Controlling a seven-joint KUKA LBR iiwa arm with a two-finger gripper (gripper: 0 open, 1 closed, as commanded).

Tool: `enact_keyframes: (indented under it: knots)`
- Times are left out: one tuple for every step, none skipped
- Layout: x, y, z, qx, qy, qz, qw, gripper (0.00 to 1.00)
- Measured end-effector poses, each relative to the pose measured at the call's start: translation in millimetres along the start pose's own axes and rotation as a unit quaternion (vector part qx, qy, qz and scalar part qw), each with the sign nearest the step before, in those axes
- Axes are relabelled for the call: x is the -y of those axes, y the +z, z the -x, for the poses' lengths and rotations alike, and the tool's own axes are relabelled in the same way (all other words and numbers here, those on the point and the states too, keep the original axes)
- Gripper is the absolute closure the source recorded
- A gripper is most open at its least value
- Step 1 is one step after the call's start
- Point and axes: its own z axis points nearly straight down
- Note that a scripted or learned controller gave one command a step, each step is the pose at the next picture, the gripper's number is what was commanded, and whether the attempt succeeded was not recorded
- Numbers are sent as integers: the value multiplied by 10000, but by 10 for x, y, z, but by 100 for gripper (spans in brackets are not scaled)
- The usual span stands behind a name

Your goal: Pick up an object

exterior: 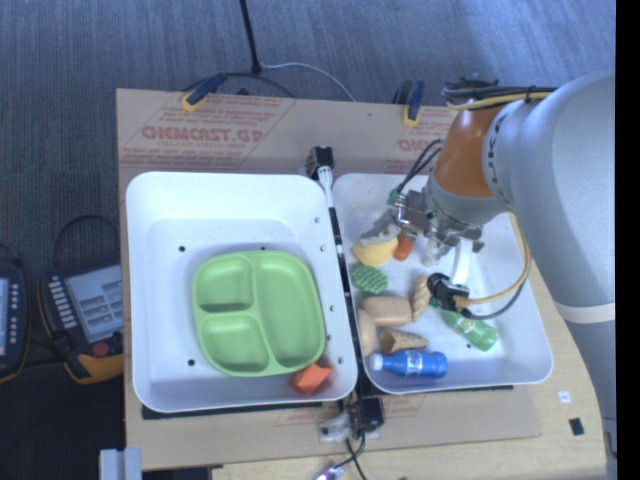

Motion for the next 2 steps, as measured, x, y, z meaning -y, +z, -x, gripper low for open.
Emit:
enact_keyframes:
  knots:
    - [-423,16,337,0,-46,-2,10000,0]
    - [-240,9,82,10,-542,4,9985,0]
